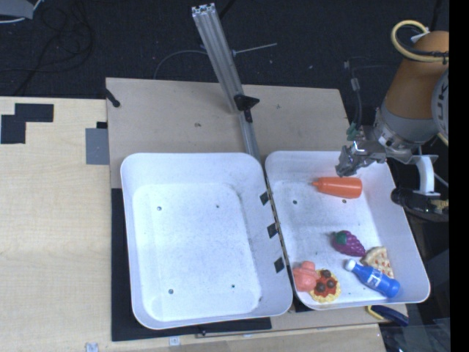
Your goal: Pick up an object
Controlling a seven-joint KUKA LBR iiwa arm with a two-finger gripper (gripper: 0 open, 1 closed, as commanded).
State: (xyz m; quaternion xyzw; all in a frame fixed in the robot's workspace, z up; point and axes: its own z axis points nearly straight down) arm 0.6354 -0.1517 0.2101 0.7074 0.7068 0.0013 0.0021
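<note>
The orange plastic carrot (338, 188) lies lengthwise left-right, tip pointing left, in the right white bin (399, 226); the gripper (347, 164) hovers above it, jaw state unclear.

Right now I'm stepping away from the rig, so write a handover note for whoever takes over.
Gripper: above the right bin's far edge, beside the orange carrot, holding nothing visible; finger state unclear.
Right bin also holds purple grapes, a waffle piece, a blue bottle, a pink toy and a small tart.
Done: nothing lifted.
Left: grasp and raise one object.
</note>
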